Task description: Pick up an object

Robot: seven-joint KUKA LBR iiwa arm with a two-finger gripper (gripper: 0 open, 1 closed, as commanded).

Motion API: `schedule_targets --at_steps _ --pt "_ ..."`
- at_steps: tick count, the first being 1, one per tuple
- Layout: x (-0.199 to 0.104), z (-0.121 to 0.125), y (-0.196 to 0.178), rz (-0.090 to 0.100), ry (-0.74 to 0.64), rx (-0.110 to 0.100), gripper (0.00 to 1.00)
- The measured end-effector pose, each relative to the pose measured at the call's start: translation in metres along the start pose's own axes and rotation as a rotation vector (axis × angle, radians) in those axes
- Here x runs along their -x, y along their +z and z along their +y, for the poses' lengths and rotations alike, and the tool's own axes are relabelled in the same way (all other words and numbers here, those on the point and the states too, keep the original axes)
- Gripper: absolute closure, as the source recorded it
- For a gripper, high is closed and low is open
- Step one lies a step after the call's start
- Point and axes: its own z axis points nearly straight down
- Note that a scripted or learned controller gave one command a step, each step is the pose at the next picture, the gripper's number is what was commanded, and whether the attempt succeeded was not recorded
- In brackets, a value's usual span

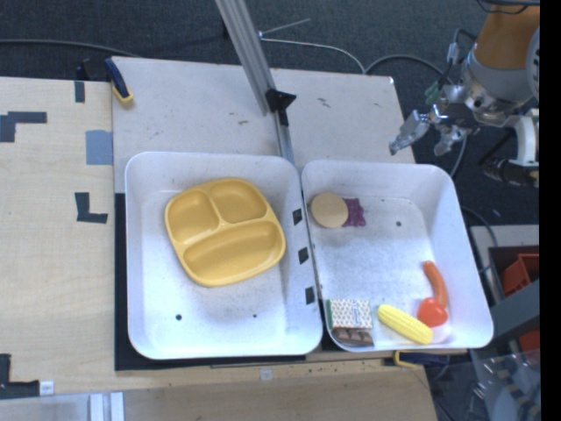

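Two shallow white bins sit side by side in the middle of the frame. The left bin [145,261] holds one thing: a yellow plastic divided plate [225,231] with three compartments, lying flat near the bin's centre.

The right bin [456,209] holds six small items. Near its upper left corner lies one round tan disc like a biscuit [329,210], touching one small purple piece [353,212] on its right. Along the lower edge lie one checkered wafer-like block [351,314] with a brown strip at its bottom, and just to its right one yellow toy corn cob [404,323], tilted. At the lower right, one orange carrot-shaped stick [436,281] lies upright in the picture, with one red rounded piece [432,311] touching its lower end and lying just beside the corn cob.

The grey arm with its orange band [508,24] enters at the upper right of the frame. Its two-finger gripper [424,139] hangs outside the right bin, above that bin's upper right rim, well apart from all six items. The two fingers stand apart with nothing between them.

One grey metal rail [250,46] slants down from the top centre toward the gap between the bins.
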Motion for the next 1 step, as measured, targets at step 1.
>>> schedule_targets --at_steps 1 --pt "0.0223 -0.0472 0.1283 0.003 0.003 -0.009 0.00"
